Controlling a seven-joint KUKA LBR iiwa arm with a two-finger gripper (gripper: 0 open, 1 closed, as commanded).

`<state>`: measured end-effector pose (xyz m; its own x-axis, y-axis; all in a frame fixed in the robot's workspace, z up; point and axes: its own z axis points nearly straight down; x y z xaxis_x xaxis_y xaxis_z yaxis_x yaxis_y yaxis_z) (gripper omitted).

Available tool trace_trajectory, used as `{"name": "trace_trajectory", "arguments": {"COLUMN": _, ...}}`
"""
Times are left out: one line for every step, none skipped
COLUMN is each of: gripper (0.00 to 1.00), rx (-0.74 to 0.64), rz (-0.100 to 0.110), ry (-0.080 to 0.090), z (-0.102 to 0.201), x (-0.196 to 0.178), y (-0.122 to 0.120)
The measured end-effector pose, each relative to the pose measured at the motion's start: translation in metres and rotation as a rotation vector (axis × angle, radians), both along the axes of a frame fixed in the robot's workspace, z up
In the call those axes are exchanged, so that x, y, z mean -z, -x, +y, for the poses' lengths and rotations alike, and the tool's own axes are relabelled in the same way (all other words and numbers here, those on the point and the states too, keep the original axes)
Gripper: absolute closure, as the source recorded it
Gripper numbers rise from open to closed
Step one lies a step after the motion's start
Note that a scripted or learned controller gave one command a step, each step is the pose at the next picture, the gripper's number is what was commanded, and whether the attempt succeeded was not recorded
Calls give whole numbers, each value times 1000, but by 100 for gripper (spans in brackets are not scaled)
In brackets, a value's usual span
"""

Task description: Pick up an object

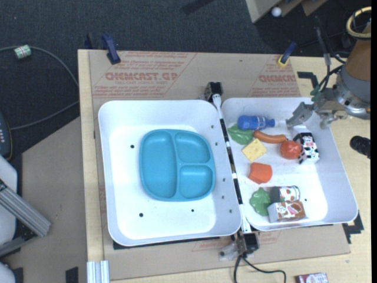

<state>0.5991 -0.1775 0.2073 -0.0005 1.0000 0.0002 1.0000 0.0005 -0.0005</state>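
Nearest camera: carton (287, 204), right bin (341, 184) front.
Gripper (311, 115): open, empty, at far edge.
Nearest object: cow toy (307, 147), just below, toward camera.

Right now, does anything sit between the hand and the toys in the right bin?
Nothing visible does. The hand hovers at the far edge of the shallow white right bin, with the black-and-white cow figure and red tomato toy lying uncovered just below it.
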Motion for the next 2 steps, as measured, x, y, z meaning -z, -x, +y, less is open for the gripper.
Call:
{"name": "trace_trajectory", "arguments": {"gripper": 0, "rx": -1, "rz": -3, "ry": 2, "z": -14, "x": 105, "y": -64}}
{"name": "trace_trajectory", "arguments": {"gripper": 0, "rx": -2, "rz": 1, "ry": -6, "z": -39, "x": 122, "y": -13}}
